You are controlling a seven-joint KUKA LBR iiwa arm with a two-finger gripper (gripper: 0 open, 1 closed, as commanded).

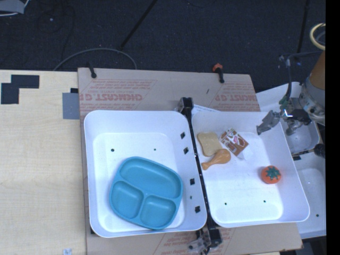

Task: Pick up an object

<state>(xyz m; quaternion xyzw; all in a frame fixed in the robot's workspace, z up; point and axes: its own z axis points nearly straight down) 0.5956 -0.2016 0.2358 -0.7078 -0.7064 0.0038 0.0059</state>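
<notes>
Blue divided plate (146,192): nearest the camera, lying flat in the left bin (101,142), far to the gripper's left and towards the camera. It fills much of that bin's floor, so a two-finger grasp would have only its thin rim to work with.

Divider (192,158): black clips hold the two bin walls together between the plate and the small toys, which keeps each bin's contents separate.

Gripper (276,120): it hovers over the right bin's (297,195) far right wall, at the end of the grey wrist reaching in from the right. Nothing lies between its fingers. Whether they stand apart or together I cannot tell; the dark parts blur together there.

Orange pumpkin-like toy (271,175): the closest object to the gripper, just below it towards the camera, alone near the right wall. It sits well apart from the others, so it looks the easiest candidate to pick up, though the nearby wall could crowd one finger.

Toy drumstick (217,159): to the gripper's left and slightly nearer the camera, lying on its side, its thick end touching the snack packet.

Tan bread-like piece (209,141): farther left again, just beside the divider, touching the drumstick.

Snack packet (234,142): left of the gripper, lying flat against the cluster. The three crowd together, so closing on one risks nudging its neighbours.

Task state: by my judgement, not yet begun; every object rests on a bin floor.
</notes>
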